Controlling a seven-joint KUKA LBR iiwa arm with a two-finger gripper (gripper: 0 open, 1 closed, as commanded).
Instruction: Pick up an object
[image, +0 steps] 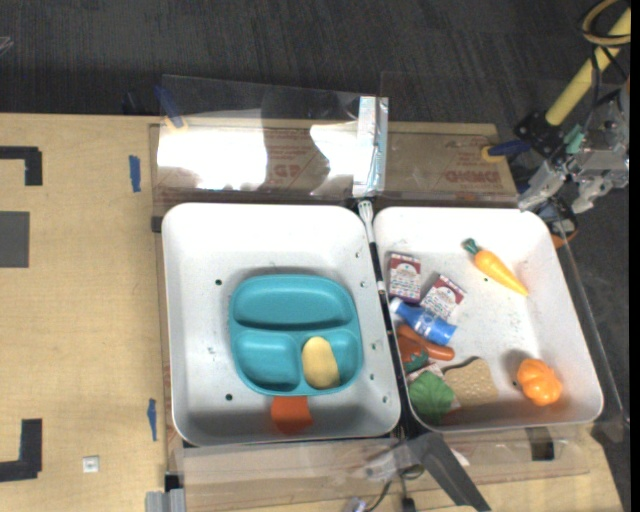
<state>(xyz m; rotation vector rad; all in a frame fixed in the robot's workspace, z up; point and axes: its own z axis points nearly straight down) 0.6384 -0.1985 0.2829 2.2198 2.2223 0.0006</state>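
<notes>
Nearest the camera: orange-red block (290, 412) at the front edge of the left bin (190, 300), just in front of the teal divided tray (290, 310). A yellow potato-like item (320, 361) lies in the tray's front right compartment.

Candidate objects mostly in the right bin (570, 330): green leafy piece (433, 394), tan slice (475, 379), orange pepper-like piece (539, 381), red item (417, 346), blue packet (428, 322), two small red-and-white cartons (423, 285), carrot (497, 267) toward the back right.

Progress: nothing lifted; all objects rest in the bins. Judged: pick not begun; approach, descent, grasp and lift all remain.

Arm: gripper (572, 170) sits beyond the right bin's back right corner, outside the rim, well apart from every object. Cannot tell whether it is open or closed; nothing seen gripped
</notes>
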